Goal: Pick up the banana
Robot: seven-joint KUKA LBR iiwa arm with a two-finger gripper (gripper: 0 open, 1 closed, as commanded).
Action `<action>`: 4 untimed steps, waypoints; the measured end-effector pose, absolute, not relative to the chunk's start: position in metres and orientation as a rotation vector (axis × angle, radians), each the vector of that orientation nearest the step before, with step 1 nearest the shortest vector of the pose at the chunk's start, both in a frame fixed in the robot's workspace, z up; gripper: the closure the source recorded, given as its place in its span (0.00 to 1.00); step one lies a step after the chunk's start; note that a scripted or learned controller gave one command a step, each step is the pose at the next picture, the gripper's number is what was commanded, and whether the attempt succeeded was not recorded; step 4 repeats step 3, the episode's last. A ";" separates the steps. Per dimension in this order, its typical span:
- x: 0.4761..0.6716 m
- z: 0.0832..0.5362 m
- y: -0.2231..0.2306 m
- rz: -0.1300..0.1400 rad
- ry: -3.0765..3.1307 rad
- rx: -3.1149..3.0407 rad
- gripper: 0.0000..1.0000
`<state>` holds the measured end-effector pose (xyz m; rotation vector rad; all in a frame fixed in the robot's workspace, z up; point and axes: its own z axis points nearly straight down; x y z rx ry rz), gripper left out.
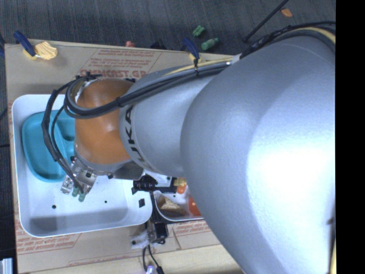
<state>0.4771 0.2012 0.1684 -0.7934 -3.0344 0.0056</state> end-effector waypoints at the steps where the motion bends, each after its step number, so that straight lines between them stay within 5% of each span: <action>1: 0.478 0.178 0.202 0.006 -3.036 -0.785 1.00; 4: 0.479 0.199 0.203 0.006 -3.042 -0.764 1.00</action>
